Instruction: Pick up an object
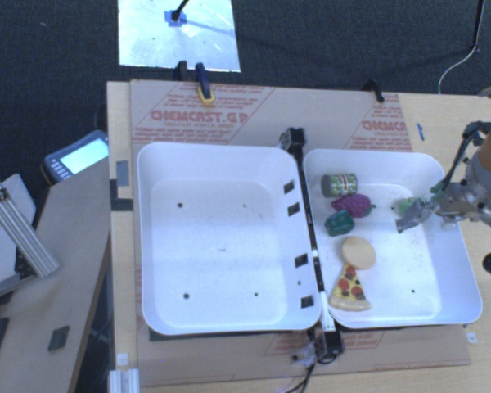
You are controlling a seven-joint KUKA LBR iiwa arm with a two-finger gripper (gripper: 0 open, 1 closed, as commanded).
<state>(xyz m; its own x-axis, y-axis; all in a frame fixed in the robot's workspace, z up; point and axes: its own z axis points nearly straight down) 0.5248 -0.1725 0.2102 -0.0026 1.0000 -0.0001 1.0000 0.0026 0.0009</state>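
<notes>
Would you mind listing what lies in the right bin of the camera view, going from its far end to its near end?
Green can → purple toy → teal toy → round tan biscuit → pizza slice. The gripper hovers off to the right of these.

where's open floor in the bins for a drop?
Left bin: whole floor bare. Right bin: bare patch right of the pizza slice and cookie. Crowded along its left wall: can, grapes, green piece. Gripper over right-centre.

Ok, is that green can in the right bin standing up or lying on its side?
On its side. The green can lies lengthwise along the right bin floor near the far edge, its label side facing up, next to the purple toy.
</notes>
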